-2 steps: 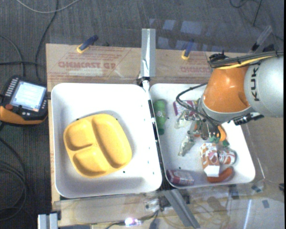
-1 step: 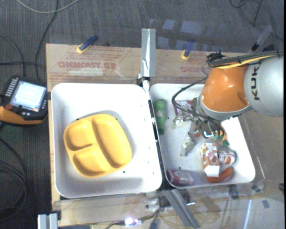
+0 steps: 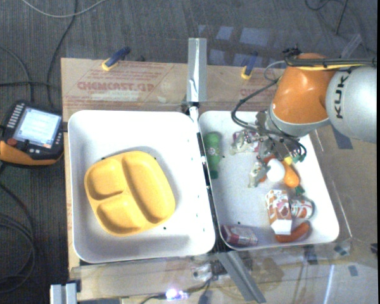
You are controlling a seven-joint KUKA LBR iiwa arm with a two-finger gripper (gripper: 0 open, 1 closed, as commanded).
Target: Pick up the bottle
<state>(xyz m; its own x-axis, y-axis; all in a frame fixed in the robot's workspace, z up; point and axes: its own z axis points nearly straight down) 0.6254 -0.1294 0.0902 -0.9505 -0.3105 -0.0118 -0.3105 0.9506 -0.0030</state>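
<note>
Against the right bin's (image 3: 329,198) left wall, green bottle (image 3: 212,151) lying lengthwise front-to-back, gripper (image 3: 272,152) state unclear

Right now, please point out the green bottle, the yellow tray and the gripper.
green bottle (image 3: 212,152): camera view, middle of its body.
yellow tray (image 3: 130,190): camera view, central divider.
gripper (image 3: 273,159): camera view, between its fingertips.

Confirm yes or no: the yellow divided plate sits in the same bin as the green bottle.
No. The yellow divided plate lies in the left bin, while the green bottle lies in the right bin.
</note>
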